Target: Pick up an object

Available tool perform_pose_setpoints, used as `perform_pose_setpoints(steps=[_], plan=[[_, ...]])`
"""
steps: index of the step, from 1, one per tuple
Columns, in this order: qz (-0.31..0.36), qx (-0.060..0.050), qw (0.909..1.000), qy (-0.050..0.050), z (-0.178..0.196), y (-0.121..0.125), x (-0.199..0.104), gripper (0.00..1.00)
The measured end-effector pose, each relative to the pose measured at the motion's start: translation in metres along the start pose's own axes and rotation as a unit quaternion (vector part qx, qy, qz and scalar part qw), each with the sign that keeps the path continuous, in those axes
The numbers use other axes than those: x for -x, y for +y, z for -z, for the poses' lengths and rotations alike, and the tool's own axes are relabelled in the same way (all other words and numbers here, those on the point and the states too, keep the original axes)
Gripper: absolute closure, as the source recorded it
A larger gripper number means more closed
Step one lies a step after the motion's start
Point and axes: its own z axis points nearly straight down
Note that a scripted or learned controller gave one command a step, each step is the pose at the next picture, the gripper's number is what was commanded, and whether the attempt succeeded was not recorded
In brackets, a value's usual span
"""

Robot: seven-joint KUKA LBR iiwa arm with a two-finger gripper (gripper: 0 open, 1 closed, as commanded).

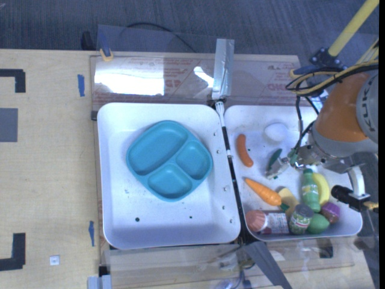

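In the right bin [264, 116], near its middle, the hand [278, 165] hangs low over the white floor, its fingers slightly spread with nothing between them. The grey arm [343, 122] with its orange band comes in from the right. Just left of the hand lies one small orange sausage-like piece [243, 150]; below it, one carrot [262, 191]. Up near the back wall sits one white egg-like piece [276, 131]. To the right of the hand stand one green bottle [310, 189] and one yellow banana [323, 187] beside it. Along the front wall crowd a lying can [269, 221], a jar [300, 217], a green round fruit [319, 223] and a purple piece [331, 211]. The left bin [114, 161] holds one blue three-part plate [169, 159]. Both bins sit on a pale wooden table [45, 161]; dark grey carpet [180, 5] lies beyond.
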Motion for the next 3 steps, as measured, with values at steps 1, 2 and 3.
perform_pose_setpoints(steps=[1,2,3], plan=[[-0.003,0.001,1.0,0.001,0.002,-0.068,-0.043,0.0],[-0.004,0.004,1.0,-0.001,0.012,-0.066,-0.041,1.0],[-0.019,0.001,0.9998,0.003,0.101,-0.01,-0.12,1.0]])
